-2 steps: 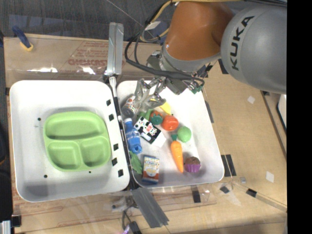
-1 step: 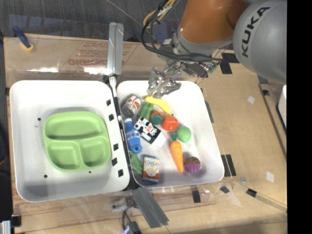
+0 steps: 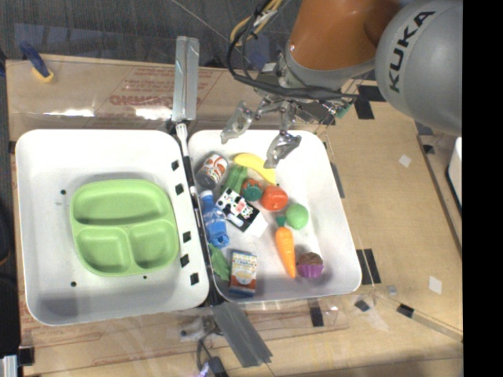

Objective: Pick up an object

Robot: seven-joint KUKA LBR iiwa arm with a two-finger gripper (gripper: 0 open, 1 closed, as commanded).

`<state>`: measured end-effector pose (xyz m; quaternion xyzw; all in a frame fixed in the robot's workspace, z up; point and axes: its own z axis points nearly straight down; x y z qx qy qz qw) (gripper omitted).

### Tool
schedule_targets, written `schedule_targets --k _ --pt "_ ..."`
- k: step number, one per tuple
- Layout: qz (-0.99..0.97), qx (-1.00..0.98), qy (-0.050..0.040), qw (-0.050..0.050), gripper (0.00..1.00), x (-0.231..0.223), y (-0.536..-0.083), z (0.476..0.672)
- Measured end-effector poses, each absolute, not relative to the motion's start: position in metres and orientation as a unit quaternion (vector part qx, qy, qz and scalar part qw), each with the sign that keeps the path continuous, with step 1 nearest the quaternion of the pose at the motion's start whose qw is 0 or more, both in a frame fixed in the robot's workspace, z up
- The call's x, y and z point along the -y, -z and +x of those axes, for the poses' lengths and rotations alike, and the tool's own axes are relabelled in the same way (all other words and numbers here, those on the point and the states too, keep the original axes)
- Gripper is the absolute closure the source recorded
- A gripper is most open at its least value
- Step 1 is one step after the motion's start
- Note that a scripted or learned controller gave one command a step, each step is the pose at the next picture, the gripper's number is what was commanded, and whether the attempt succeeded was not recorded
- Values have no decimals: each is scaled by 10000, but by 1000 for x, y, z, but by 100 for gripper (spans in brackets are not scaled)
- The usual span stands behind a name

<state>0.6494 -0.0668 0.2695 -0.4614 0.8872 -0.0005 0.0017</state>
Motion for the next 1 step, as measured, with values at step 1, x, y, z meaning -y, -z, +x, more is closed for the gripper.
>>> schedule_targets --k 1 --pt "-5761 -8174 -18 -15 0 61 -190 585"
